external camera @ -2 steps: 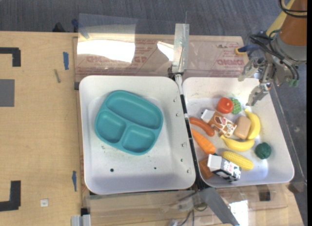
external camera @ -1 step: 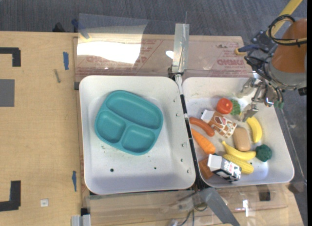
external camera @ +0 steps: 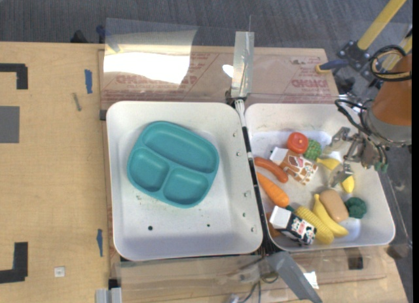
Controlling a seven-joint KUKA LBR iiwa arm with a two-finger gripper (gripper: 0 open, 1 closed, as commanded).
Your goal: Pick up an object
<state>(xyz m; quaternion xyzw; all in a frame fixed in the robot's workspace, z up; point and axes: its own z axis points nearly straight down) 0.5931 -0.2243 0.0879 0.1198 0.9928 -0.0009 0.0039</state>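
While the hand (external camera: pixel 347 158) hovers spread and empty, reaching is underway; next, close on the yellow toy (external camera: pixel 347 183) just below

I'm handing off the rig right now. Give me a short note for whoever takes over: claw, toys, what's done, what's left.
Claw: low over the right bin, at its right side above the toys; grip state can't be read, nothing seen held.
Toys: all in the right bin, including tomato, carrot, banana, corn, broccoli.
Left bin: holds the teal divided plate.
Done: no pick visible.
Left: grasp one object and lift it.
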